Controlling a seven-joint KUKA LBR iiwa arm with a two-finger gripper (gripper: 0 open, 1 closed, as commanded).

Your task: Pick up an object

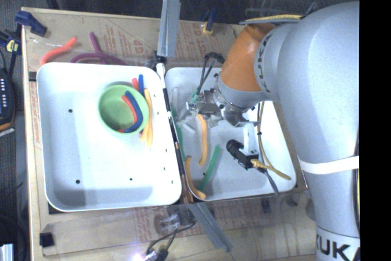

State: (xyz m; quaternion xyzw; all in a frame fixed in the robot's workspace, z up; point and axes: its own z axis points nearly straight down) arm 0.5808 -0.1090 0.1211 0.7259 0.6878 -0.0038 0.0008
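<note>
**Ana:** Gripper [197,108] placement first. Where does it sit?

**Ben:** Over the right bin [244,185], close to that bin's left wall, at the end of the grey wrist with the orange band. The wrist body blocks the jaws, so I cannot tell whether they are apart or together.

**Ana:** What lies within reach?

**Ben:** An orange strip [203,137] lies on the right bin's floor just beside the gripper, running toward the bin's near wall. A green strip [211,169] slants close beside it. A second orange piece [193,183] curls into the near-left corner. The orange strip looks like the likeliest object to pick.

**Ana:** How should the pick go?

**Ben:** I would come straight down over the strip's middle with the jaws set across its narrow width, not along it. The ends curve, so a grip there may slip off. It also needs to stay clear of the bin wall, which could foul one jaw.

**Ana:** Materials?

**Ben:** The strips look slender, smooth and bent. They are probably soft rubber or plastic and likely to flex when squeezed. The bins are hard, glossy white trays with rounded corners. In the left bin [73,156], a round green bowl [116,112] holds coloured sticks [130,104], well apart from the gripper.
</note>
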